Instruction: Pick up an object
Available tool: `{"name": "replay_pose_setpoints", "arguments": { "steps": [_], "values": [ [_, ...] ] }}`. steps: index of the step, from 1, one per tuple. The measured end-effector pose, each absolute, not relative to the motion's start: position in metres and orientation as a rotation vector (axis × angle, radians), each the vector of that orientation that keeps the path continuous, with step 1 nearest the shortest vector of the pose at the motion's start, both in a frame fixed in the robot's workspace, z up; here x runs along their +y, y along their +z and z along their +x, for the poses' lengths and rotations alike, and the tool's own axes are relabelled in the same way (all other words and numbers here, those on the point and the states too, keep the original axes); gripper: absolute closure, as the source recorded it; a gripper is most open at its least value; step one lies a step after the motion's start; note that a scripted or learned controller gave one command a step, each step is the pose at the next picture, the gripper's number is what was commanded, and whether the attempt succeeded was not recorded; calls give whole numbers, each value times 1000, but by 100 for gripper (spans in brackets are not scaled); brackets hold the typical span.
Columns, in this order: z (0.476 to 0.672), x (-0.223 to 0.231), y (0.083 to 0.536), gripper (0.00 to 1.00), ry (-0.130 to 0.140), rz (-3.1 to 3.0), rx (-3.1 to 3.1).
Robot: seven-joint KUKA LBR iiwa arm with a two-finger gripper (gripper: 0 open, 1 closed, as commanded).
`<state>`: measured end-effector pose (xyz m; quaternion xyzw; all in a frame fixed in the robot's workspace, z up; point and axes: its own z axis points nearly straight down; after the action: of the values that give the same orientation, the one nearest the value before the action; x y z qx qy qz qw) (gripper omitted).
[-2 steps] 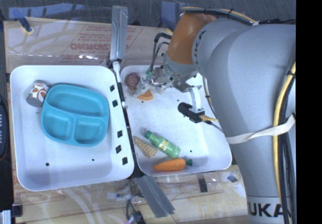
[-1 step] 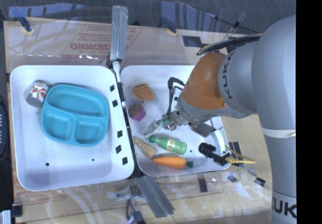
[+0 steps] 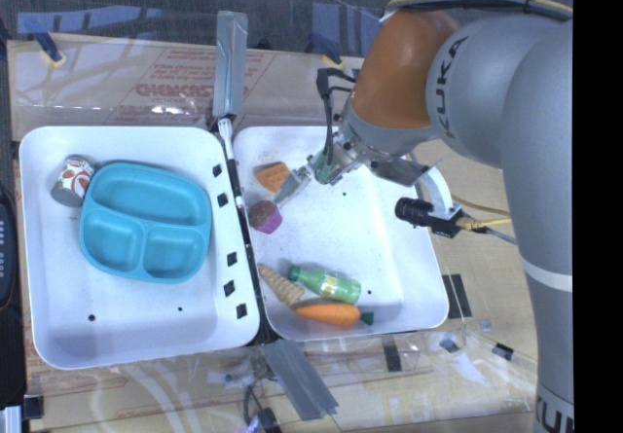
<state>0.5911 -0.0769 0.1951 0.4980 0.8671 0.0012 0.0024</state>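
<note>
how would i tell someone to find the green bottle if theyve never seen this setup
Start at the right-hand white bin, the one the arm reaches over, and look along its near edge. The green bottle lies on its side there, between a ridged tan cone on its left and an orange carrot just below it. It is the only green object with a yellow label band.

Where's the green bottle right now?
The green bottle lies in the right bin, near its front edge, just above the carrot and beside the cone.
</note>
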Motion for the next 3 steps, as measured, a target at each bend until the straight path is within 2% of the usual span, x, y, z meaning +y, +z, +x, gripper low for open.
{"name": "replay_pose_setpoints", "arguments": {
  "steps": [1,2,3],
  "values": [
    [589,-77,192,0,-1,1566,2724],
    [584,-57,215,0,1,1540,2737],
    [630,-53,190,0,-2,1477,2775]
  ]
}}
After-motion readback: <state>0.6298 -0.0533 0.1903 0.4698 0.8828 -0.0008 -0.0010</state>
